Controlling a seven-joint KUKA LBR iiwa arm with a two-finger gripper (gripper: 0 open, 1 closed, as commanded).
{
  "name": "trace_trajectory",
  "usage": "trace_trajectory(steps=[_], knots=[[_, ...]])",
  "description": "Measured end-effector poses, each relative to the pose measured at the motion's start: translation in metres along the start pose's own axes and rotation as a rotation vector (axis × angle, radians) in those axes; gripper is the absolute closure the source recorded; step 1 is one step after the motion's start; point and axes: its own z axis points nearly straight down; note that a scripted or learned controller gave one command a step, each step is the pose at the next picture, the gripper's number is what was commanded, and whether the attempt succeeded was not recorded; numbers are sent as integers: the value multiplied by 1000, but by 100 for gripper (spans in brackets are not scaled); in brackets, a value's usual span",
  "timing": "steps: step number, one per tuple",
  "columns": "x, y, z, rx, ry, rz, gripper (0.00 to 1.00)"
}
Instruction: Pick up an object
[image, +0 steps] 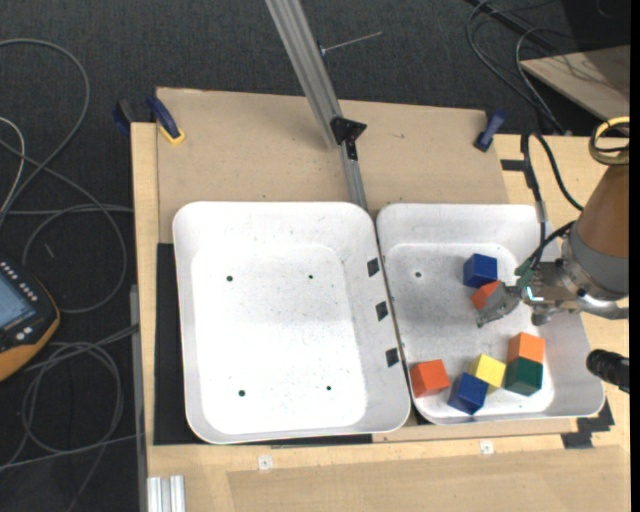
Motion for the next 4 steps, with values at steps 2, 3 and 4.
trace_trajectory(steps=[2, 3, 4], knots=[[-6, 5, 58, 1, 0, 0, 0], [-5, 3, 111, 1, 1, 0, 0], [-6, 6, 97, -7, -1, -1, 100]])
